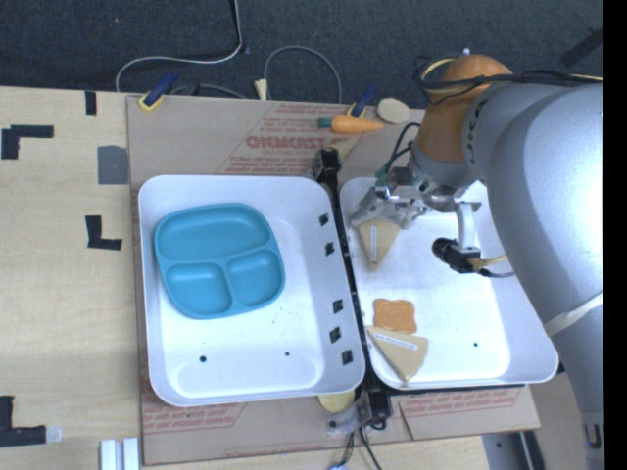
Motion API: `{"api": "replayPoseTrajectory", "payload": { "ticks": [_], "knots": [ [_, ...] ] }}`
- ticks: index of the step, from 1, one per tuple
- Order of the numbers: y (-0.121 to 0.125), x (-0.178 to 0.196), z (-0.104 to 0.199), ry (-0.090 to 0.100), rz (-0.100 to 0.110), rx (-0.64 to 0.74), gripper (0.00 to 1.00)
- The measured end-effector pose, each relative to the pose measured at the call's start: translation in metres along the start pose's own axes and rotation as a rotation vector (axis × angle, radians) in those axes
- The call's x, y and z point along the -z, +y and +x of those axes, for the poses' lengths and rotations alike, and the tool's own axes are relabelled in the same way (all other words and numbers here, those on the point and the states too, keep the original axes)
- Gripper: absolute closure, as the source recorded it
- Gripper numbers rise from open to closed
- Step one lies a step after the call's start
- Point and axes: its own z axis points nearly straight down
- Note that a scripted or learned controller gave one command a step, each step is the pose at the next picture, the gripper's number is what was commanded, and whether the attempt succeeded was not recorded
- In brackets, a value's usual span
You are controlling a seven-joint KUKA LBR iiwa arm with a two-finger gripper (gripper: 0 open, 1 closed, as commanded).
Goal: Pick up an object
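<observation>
Tan wedge (377, 241) in the right bin (490, 355), directly beneath the end effector (392, 204).
The end effector's fingers are spread and straddle the wedge's top edge. An orange piece (395, 314) and a second wedge (404, 353) lie nearer the front; a blue divided plate (218, 259) sits in the left bin (245, 375).

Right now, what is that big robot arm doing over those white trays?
The grey arm reaches in from the right, with its end effector low in the right bin, just above a tan wedge-shaped piece. It looks set to grab that piece. Nearer the front of that bin lie an orange piece and another tan wedge. The left bin holds a blue divided plate.
</observation>
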Motion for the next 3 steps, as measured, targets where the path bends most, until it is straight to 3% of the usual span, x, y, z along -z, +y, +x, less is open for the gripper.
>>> {"api": "replayPoseTrajectory", "payload": {
  "ticks": [3],
  "knots": [
    [-0.0036,0.0,0.0007,0.003,-0.002,0.001,0.0]
  ]
}}
